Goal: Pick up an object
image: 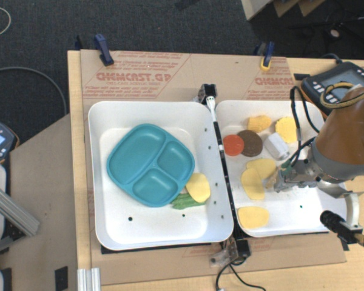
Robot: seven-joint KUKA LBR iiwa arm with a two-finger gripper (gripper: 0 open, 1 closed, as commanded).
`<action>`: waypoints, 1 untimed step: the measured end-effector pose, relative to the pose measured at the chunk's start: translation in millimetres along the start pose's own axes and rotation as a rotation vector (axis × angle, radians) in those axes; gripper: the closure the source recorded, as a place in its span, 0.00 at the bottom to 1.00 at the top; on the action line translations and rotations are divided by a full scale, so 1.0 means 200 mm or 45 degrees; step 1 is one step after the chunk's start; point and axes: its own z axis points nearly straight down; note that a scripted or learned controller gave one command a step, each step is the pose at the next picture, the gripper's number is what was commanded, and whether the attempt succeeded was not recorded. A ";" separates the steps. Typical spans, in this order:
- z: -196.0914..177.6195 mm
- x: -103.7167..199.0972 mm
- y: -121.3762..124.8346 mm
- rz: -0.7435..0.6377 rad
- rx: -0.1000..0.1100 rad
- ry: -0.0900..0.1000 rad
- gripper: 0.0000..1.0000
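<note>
Yellow flat piece (255, 179) lies in the right bin (303, 226), touching the gripper (278, 181) on its left side, long axis running up-down in view. You cannot tell the jaws' state here.

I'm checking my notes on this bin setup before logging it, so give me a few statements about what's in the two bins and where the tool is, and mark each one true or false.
1. The teal divided tray lies in the left bin. True.
2. The tool is over the left bin. False: it is over the right bin, beside a yellow piece.
3. A red disc touches a brown disc in the right bin. True.
4. The green item lies in the right bin. False: it is in the left bin, at the tray's edge under a yellow item.
5. The tray carries food in its compartments. False: they look bare.
</note>
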 end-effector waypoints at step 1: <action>-0.05 0.00 0.00 0.001 -0.003 -0.001 1.00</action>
